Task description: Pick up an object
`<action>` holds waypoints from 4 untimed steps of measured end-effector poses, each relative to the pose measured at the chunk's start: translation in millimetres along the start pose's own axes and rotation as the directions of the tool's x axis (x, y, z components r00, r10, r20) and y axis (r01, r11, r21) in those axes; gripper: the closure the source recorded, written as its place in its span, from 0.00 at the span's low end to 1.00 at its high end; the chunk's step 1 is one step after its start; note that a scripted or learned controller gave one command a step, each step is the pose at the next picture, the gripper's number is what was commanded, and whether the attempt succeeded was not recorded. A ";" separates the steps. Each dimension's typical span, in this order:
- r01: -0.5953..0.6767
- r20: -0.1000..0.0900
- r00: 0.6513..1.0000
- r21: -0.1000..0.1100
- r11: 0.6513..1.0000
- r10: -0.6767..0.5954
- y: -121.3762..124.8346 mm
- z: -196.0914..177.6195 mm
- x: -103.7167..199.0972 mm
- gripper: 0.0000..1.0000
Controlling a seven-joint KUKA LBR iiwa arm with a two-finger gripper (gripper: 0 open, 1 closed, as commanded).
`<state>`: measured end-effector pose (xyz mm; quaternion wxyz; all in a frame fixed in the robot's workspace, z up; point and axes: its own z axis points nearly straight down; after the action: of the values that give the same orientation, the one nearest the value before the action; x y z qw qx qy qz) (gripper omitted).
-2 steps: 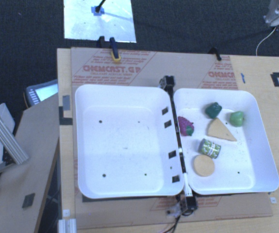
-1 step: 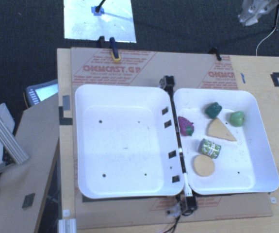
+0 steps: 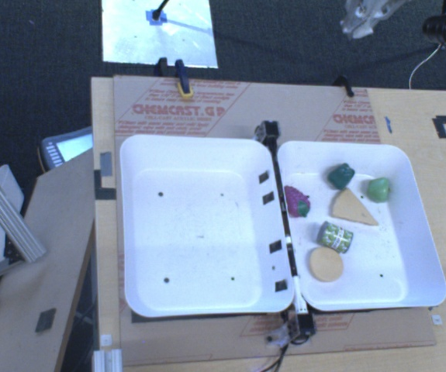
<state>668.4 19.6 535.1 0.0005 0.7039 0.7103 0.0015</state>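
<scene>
Looking down on the counter [image 3: 230, 103], we find all the candidates in the right bin [image 3: 420, 246]: a purple piece [image 3: 297, 201] against the divider, a dark green piece [image 3: 340, 176], a light green round piece [image 3: 378, 189], a tan wedge [image 3: 352, 208], a small green can [image 3: 335, 237] lying on its side, and a flat tan disc [image 3: 326, 264]. The left bin [image 3: 195, 231] holds none of them. The pincer [image 3: 360, 18] hangs high beyond the far edge of the counter, well apart from everything, with nothing in it; we cannot tell from here whether it is spread or pressed together.

We judge these to be small toy foods, light and fairly stiff, probably smooth plastic or foam, so weight should be no trouble but slipping might. The can looks to us the easiest: it lies with open floor around it, and we would close across its curved sides, at mid-length, so it cannot roll out. The wedge offers flat faces but tapers, so a grip near its thick end seems safer. The disc lies too flat to pinch well, and the purple piece sits so near the wall that one finger may not fit beside it.
</scene>
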 end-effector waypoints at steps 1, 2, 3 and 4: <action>0.001 -0.001 1.000 0.000 1.000 -0.001 -4.4 0.0 66.9 1.00; 0.001 -0.001 1.000 0.001 1.000 -0.001 -14.6 0.1 130.0 1.00; 0.001 -0.001 1.000 0.000 1.000 -0.001 -6.5 0.5 197.4 1.00; -0.003 0.001 1.000 0.000 1.000 0.003 -3.2 0.3 215.4 1.00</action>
<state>663.2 234.9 535.1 0.0006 0.7049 0.7093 0.0013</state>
